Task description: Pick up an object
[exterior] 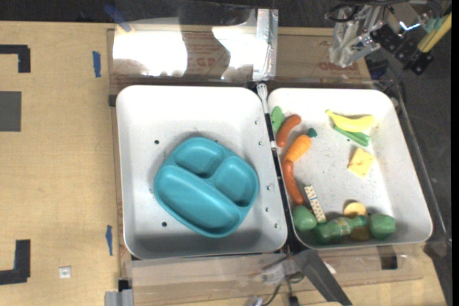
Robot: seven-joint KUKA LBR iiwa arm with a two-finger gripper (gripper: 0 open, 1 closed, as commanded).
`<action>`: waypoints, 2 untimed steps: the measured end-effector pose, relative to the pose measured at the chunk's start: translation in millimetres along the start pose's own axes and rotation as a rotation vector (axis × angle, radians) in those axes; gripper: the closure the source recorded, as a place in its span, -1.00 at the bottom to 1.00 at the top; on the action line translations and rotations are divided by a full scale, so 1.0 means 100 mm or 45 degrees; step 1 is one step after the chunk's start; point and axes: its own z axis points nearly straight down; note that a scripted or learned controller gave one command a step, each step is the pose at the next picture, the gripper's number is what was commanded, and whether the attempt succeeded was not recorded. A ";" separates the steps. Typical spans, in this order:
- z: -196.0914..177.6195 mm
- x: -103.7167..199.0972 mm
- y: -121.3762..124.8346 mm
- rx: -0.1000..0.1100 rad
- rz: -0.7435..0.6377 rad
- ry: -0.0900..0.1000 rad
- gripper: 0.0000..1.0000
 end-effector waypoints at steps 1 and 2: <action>0.60 -0.04 0.14 -0.010 -0.184 0.013 1.00; 1.05 0.20 0.44 -0.011 -0.344 0.012 1.00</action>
